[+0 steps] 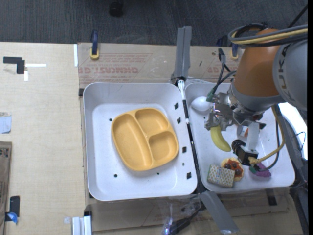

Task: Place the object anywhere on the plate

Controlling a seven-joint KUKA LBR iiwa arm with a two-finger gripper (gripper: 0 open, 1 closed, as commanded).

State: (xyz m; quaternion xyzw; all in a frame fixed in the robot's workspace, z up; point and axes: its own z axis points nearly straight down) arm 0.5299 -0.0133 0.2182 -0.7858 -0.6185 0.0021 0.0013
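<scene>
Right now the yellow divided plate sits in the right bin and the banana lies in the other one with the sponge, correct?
Not quite. The camera view shows the yellow divided plate in the left bin, not the right. The banana does lie in the other bin with the sponge.

Bright, even overhead lighting, no strong directional source visible. White bins near clipping: left bin (98, 146) floor reads flat white, and the right bin (288, 116) has a blown-out patch at its right wall beside the arm. Orange band (257, 72) shows a soft highlight up top, no hard specular. Shadows are short and diffuse: a faint one under the yellow plate (145, 138) along its lower edge, darker shade under the arm over the right bin. Dark floor at top is underexposed, little detail. Focus acceptable overall, fine detail soft; small items in the right bin are mushy, low resolution. Slight slant perspective, bench edges not square.
</scene>
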